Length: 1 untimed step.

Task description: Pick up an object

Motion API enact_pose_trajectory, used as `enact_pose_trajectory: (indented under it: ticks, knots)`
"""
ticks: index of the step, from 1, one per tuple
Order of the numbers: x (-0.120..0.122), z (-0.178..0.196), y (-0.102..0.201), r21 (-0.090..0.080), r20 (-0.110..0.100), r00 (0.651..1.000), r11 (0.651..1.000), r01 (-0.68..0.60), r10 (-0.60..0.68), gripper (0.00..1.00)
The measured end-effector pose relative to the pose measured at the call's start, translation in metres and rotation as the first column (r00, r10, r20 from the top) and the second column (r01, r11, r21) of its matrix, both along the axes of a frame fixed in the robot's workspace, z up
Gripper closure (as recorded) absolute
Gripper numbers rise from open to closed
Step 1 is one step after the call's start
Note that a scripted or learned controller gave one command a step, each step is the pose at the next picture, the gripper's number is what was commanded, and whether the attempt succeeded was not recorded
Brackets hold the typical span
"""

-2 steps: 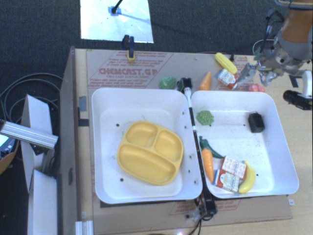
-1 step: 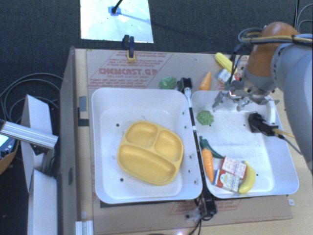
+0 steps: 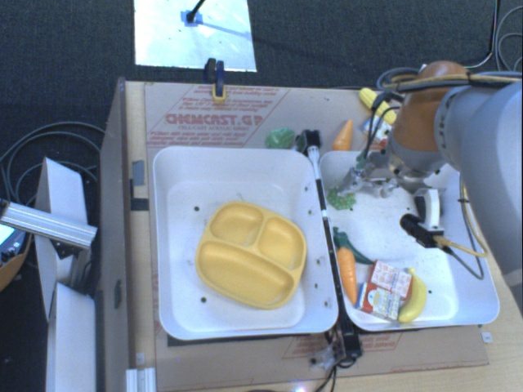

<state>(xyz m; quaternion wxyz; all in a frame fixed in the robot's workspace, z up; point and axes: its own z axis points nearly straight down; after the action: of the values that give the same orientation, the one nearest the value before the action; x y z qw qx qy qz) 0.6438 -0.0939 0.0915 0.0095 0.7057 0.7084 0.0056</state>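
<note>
My gripper (image 3: pixel 357 180) reaches down into the far left corner of the right bin (image 3: pixel 470 300), just above a green leafy piece (image 3: pixel 341 199) lying there. At the near end of the same bin lie an orange carrot (image 3: pixel 347 273) with a green top, a red and white carton (image 3: pixel 386 289) and a yellow banana (image 3: pixel 416 297). Nothing shows between the fingers. The left bin (image 3: pixel 176 219) holds a yellow divided plate (image 3: pixel 252 253).
Behind the bins on the cardboard lie a second carrot (image 3: pixel 343 135), a green leafy toy (image 3: pixel 280 139) and a yellow item (image 3: pixel 372 98). A black-headed brush (image 3: pixel 311 144) with a white handle lies along the rims between the bins. A clamp (image 3: pixel 215 77) grips the board's far edge.
</note>
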Motion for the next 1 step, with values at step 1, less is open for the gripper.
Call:
enact_pose_trajectory:
  ticks: [1]
  knots:
    - [0.0274, 0.0173, 0.0092, 0.004, -0.014, 1.000, 1.000, -0.002, 0.002, 0.00]
